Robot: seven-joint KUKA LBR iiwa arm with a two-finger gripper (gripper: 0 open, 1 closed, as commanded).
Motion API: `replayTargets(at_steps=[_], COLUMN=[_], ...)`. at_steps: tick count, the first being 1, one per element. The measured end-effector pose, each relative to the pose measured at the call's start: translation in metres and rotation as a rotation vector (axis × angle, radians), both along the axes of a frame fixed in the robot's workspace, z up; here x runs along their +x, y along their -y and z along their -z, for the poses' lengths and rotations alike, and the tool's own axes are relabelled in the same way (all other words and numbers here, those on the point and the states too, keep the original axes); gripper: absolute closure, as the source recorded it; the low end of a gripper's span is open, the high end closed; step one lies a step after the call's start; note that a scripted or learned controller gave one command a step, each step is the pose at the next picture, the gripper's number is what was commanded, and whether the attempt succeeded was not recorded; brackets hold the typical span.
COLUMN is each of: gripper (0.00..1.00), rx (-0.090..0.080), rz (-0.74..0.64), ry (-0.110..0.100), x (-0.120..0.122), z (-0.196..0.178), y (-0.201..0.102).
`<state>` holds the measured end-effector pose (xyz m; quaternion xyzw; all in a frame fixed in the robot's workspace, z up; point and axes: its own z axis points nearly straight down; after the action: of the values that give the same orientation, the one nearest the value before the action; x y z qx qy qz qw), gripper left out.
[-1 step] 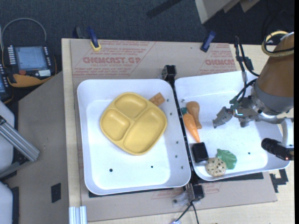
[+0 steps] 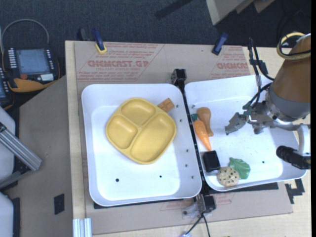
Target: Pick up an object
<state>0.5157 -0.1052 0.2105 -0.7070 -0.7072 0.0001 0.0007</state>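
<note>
Fingers (image 2: 235, 124) are being held spread apart at the gripper (image 2: 238, 124), with nothing seen between them; the tips are being pointed leftward over the bare floor of the right bin (image 2: 232, 90). Whether the tips are touching the floor cannot be told from this slant. The arm (image 2: 292, 85) is being extended in from the right, above the far right part of that bin.

Candidate objects are being kept in the left part of the right bin, well apart from the tips:
- carrot (image 2: 202, 134) and tan peanut-shaped piece (image 2: 205, 119), lying side by side, touching, beside the left wall;
- black block (image 2: 211, 160), nearer, just below the carrot;
- spotted cookie (image 2: 228, 176) with green leafy piece (image 2: 241, 166), touching, by the near wall.

In the left bin (image 2: 94, 147), a yellow divided plate (image 2: 141, 130) is being overlapped onto a small brown block (image 2: 166, 104) at its far right edge.
</note>
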Motion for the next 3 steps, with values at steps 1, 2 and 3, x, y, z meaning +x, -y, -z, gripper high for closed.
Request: replayTargets(at_steps=[1,2,3], gripper=[0.0,0.0,0.0], rx=[0.0,0.001,-0.001], rz=[0.001,0.001,0.003], ry=[-0.001,-0.005,0.002], x=[-0.003,-0.003,-0.002], z=[0.059,0.102,0.123], y=[0.004,0.002,0.003])
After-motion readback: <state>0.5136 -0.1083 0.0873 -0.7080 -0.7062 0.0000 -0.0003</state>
